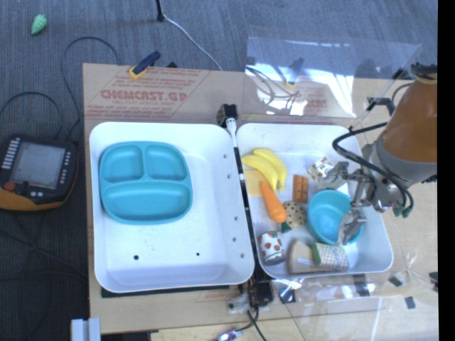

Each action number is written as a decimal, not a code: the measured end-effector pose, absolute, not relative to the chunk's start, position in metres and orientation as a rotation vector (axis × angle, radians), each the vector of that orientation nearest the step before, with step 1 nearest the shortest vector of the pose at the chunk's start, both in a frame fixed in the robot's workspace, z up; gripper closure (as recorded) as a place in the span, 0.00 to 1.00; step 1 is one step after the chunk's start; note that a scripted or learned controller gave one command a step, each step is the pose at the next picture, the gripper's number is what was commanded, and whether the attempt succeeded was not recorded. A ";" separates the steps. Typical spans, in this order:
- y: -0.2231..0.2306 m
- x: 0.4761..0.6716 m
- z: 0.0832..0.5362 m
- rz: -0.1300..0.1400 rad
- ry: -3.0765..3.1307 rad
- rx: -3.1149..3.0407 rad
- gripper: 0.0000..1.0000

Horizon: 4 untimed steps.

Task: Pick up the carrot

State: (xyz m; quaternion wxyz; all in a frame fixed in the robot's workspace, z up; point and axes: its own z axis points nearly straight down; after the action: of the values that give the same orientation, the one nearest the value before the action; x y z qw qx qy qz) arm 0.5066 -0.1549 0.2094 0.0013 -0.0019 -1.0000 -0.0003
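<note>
— Dark grey carpet [320, 13] runs all round a brown bench [142, 94], and two white bins sit on the bench side by side. What lies nearest the front?

— At the front of the right bin [377, 261] a small patterned cup [271, 244] lies beside a tan wedge-shaped piece [318, 256]. Just behind them a blue bowl [328, 215] is tipped on its side, with a speckled round thing [294, 214] touching its left edge.

— And the carrot?

— The carrot [272, 202] lies flat in the left half of the right bin, orange, slanting from upper left to lower right, its lower end against the speckled thing. Bananas [267, 168] lie just behind it, and a small orange block [301, 189] sits to its right.

— Where is the gripper?

— The gripper [353, 222] hangs over the right side of the blue bowl, well apart from the carrot. One dark finger [350, 229] shows against the bowl's rim, but I cannot tell whether the jaws are apart or together, and nothing visible sits between them. The grey arm [405, 158] with its orange band reaches in from the right, black cables looped around the wrist.

— And the left bin?

— The left bin [213, 261] holds a blue divided plate [145, 180] in its back half. To the left, on the carpet, a handheld control unit with a screen [33, 172] trails a black cable. Farther back, a yellow and blue clip [144, 63] rests on the bench's far edge, a clear plastic sheet [320, 77] stands behind the right bin, and a small green thing [39, 24] lies on the carpet in the far left corner.
</note>
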 end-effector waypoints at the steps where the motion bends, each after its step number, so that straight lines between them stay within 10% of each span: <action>1: -0.101 0.531 0.088 -0.003 -3.147 -0.118 0.00; 3: -0.093 0.631 0.093 0.004 -3.022 -0.757 0.00; 4: -0.094 0.637 0.102 0.009 -3.047 -0.761 1.00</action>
State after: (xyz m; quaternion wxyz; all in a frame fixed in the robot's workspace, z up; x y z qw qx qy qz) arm 0.6368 -0.0939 0.1024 0.0007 -0.2422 -0.9702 0.0029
